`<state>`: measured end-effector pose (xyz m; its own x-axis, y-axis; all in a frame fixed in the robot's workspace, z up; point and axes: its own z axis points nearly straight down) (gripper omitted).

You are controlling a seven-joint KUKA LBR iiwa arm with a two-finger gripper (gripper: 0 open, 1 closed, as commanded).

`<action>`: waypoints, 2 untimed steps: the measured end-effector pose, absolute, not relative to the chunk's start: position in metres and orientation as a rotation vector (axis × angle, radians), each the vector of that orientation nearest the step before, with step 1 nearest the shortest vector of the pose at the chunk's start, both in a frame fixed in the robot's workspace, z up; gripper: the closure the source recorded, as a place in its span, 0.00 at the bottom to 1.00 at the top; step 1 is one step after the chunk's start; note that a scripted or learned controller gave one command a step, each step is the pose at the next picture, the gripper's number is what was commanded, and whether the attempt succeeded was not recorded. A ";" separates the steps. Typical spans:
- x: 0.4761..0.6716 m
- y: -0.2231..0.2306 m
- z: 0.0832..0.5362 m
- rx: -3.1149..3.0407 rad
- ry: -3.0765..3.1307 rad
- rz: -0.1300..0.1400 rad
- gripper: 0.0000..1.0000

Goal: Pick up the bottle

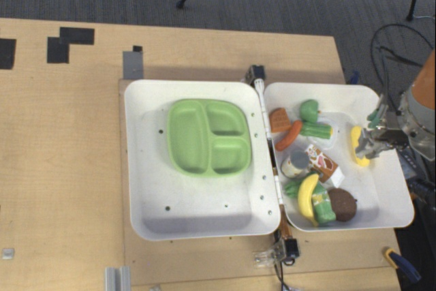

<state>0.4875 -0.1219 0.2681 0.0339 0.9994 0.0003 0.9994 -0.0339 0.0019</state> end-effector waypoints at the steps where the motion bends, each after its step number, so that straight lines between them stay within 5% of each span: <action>1: 0.488 -0.053 0.252 2.171 2.270 0.002 1.00; 2: 0.487 0.019 0.184 2.382 2.050 0.000 1.00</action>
